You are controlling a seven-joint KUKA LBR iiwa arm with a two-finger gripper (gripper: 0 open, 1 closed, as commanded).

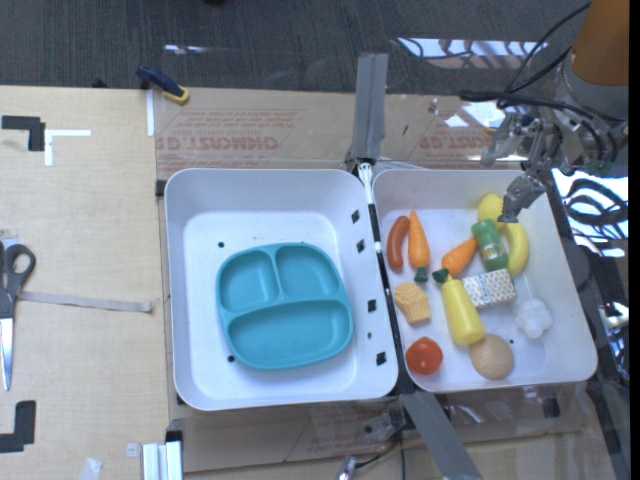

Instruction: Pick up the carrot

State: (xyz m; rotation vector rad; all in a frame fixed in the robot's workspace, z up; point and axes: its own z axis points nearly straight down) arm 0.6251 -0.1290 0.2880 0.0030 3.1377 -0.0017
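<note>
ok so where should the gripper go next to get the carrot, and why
Probably down and to the view's left. The gripper hangs near the right bin's far edge, beside the banana, holding nothing. The nearest carrot lies lower-left of it, past the green bottle.

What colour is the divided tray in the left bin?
Teal blue, plain with no pattern. The divided tray shows clearly in the camera view.
</note>
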